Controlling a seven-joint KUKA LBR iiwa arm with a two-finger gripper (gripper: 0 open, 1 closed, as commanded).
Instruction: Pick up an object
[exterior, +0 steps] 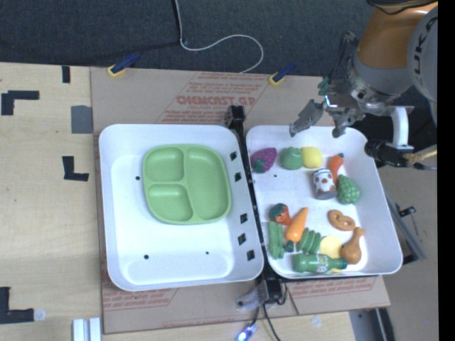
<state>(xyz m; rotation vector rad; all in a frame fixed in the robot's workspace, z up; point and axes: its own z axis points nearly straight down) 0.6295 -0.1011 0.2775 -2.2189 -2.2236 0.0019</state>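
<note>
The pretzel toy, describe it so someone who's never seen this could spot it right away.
Look in the right white bin, along its right side. The pretzel lies below the green broccoli and just above the brown drumstick. It is the only tan, twisted piece with holes.

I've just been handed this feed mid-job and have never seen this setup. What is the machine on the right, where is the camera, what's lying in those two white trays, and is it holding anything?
The machine is a robot arm, grey and orange, reaching in from the right. At its tip is a two-finger gripper, its fingers spread apart with nothing between them. It hangs over the far edge of the right bin.

The single camera is fixed above the bench and looks down at a slant.

The left bin holds a green divided plate. The right bin holds small toy foods, among them a purple piece, a yellow lemon, a carrot, a pretzel and a small can.

Both bins rest on a cardboard sheet. So nothing has been picked up at this moment.
</note>
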